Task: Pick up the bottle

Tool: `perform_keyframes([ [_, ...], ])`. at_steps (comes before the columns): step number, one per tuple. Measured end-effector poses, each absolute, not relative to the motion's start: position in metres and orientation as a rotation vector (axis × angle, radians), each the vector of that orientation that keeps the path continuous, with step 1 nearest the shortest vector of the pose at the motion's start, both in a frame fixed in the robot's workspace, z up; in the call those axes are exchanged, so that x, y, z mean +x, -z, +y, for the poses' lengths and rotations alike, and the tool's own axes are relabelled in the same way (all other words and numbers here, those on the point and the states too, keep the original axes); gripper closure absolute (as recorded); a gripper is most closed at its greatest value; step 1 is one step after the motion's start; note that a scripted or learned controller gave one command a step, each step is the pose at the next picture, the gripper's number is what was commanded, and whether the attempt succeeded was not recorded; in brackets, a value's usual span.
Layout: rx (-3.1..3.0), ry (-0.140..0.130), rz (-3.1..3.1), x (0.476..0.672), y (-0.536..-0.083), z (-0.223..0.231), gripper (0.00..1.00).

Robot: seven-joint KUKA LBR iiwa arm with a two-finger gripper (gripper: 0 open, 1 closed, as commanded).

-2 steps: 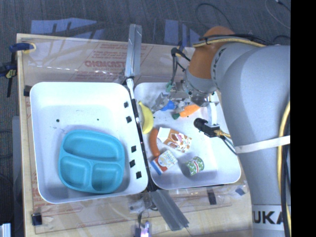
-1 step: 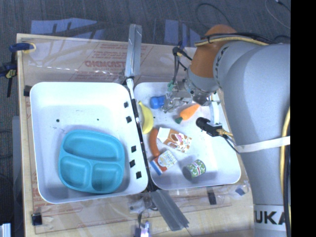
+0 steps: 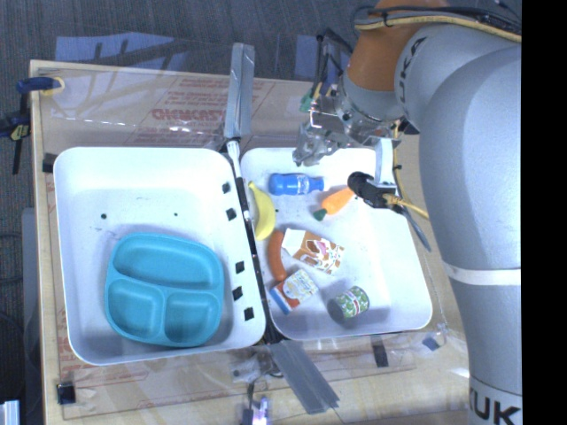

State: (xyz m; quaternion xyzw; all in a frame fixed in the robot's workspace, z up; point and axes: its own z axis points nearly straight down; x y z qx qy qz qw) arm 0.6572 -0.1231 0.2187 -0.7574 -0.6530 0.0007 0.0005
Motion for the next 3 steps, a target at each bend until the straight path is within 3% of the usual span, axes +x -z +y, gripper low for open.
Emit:
perform_keyframes([
  [1,-2.378,-0.003,-2.050,0.657,-0.218,-0.123,0.00],
  [2,-2.310,-0.017,-2.117,0.654,-0.096,-0.116,0.00],
  [3,-2.303,-0.021,-2.120,0.654,-0.106,-0.115,1.00],
])
